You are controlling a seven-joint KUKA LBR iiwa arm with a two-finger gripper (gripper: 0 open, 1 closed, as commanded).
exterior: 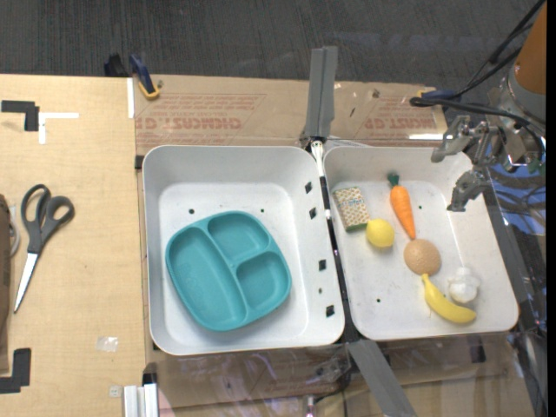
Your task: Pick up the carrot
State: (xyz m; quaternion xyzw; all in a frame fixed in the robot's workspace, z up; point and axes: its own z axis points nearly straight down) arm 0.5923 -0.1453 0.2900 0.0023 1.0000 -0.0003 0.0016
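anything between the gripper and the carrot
No. In the camera view, only bare white floor of the right bin separates the gripper from the carrot.

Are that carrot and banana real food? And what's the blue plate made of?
The carrot looks like plastic or rubber: evenly bright orange, smooth, with a neat green cap. The banana also seems a toy: uniform yellow with a slight sheen, no spots. The plate looks like moulded matt plastic: one flat teal colour, rounded dividers forming three compartments. From this view I can't be certain.
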